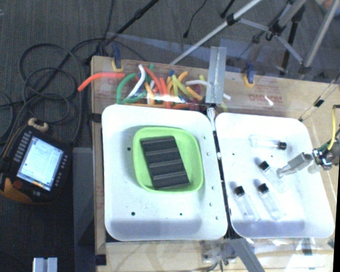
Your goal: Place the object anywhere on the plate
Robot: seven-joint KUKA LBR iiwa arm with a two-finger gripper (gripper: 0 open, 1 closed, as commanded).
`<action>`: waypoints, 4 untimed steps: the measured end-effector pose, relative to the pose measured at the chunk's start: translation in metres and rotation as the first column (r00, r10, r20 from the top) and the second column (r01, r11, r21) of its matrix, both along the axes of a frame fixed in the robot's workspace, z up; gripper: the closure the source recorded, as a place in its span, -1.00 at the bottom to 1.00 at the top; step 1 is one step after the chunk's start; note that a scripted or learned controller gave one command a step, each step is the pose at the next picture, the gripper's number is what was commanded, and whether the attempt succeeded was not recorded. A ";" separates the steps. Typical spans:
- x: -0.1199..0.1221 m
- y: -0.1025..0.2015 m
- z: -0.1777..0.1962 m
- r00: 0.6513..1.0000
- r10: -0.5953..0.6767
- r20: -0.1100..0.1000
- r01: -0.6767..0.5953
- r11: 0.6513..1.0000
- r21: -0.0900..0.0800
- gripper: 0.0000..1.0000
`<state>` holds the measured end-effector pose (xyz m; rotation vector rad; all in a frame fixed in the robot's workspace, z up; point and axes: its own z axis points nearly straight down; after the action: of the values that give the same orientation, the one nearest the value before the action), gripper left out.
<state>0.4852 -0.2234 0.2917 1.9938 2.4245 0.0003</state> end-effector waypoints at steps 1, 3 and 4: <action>0.000 0.000 0.010 0.999 -0.037 -0.001 0.037 0.999 0.000 -1.00; 0.000 0.000 0.074 0.991 -0.133 0.001 0.133 0.991 -0.001 -1.00; 0.000 -0.001 0.032 0.980 -0.200 0.000 0.200 0.980 -0.002 -1.00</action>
<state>0.4853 -0.2239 0.3242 2.2263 2.2115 -0.0031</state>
